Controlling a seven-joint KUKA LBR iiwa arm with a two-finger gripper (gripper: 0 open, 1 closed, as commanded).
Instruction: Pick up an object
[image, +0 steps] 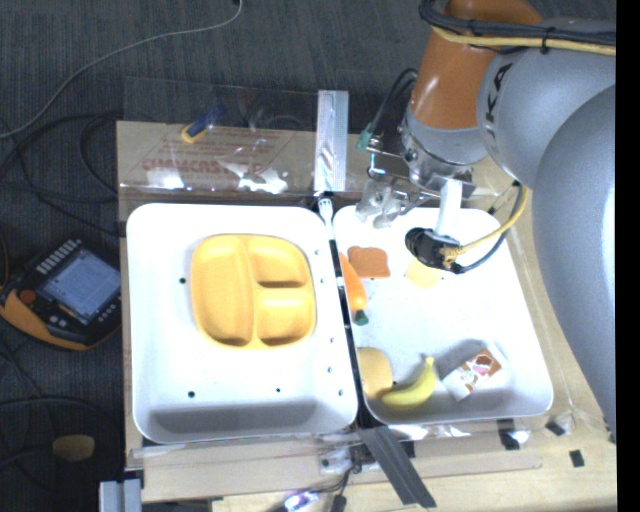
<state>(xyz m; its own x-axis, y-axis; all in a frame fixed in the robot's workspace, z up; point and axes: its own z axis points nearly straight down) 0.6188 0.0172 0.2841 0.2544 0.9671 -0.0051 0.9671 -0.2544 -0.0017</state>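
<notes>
Curved yellow banana (413, 386), glossy compartmented yellow tray (253, 290)

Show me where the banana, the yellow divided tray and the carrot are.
banana (415, 386), camera view, middle of its curved body.
yellow divided tray (222, 290), camera view, floor of its large left compartment.
carrot (354, 290), camera view, middle of its orange body, against the right bin's left wall.

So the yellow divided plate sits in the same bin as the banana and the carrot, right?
Not quite. The camera view shows the yellow divided plate alone in the left bin. The banana and the carrot lie in the right bin, beside it.
</notes>
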